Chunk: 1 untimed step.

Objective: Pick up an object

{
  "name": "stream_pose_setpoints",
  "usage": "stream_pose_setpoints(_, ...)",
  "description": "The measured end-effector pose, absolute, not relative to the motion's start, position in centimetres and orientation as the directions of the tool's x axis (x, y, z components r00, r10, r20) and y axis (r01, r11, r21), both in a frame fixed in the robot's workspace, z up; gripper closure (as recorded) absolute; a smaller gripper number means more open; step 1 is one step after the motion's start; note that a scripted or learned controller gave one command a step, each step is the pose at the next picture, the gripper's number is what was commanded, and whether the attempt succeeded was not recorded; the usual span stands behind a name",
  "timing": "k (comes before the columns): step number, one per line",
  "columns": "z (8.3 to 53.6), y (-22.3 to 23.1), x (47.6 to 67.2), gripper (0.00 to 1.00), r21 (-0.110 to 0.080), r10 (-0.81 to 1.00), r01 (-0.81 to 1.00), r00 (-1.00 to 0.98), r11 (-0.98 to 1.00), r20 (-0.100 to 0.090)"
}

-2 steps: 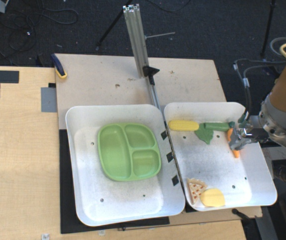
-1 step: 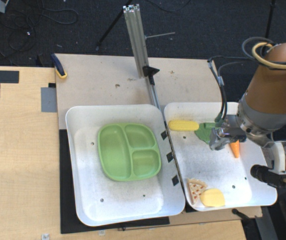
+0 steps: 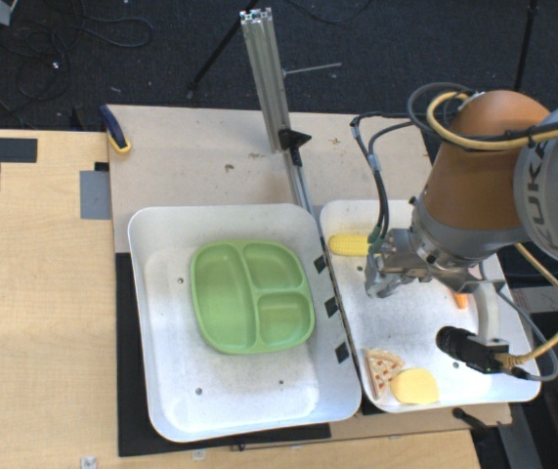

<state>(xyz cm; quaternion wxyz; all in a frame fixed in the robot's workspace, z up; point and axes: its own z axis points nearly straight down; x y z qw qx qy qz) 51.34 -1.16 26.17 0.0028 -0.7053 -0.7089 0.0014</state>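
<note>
My gripper [image 3: 380,279] hangs over the upper left part of the right bin [image 3: 410,325], just right of a yellow object [image 3: 348,245] lying by the bin's left wall. A pizza-slice toy [image 3: 382,369] and a round yellow object [image 3: 415,387] lie at the bin's front edge. A small orange piece [image 3: 462,301] peeks out from under the arm on the right. Nothing shows between the gripper's tips.
The left bin [image 3: 161,360] holds a green divided plate [image 3: 253,296]. An upright aluminium post [image 3: 269,76] stands behind the bins. Black clips join the two bins along their shared wall [image 3: 329,306].
</note>
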Motion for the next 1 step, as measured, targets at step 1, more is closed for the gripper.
stream_pose_setpoints(1, 24.35, 3.79, 51.17, 1.0, -0.007, 1.0, 1.0, -0.005, 0.005, 0.001)
